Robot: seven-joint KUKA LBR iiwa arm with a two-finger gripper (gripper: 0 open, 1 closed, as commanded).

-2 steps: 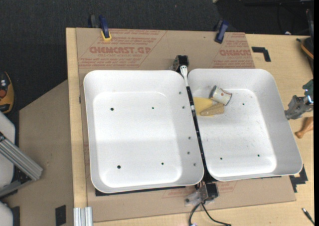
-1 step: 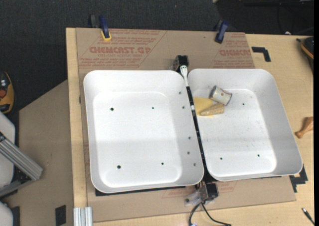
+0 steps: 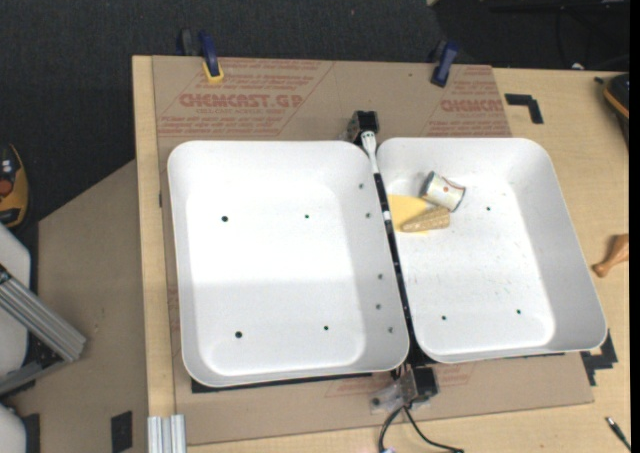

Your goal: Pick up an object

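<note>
yellow wedge (image 3: 411,213) – flat, right bin's upper left, near the divider | small white-grey cylinder (image 3: 441,191) – on its side, touching the wedge's upper right

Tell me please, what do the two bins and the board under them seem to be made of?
The left bin and right bin look like thin moulded plastic, white and smooth: rounded corners, soft sheen, small dark holes in the floor. The board beneath looks like a sheet covered with brown masking paper, matte, with red printed lettering; what lies under the paper cannot be told.
</note>
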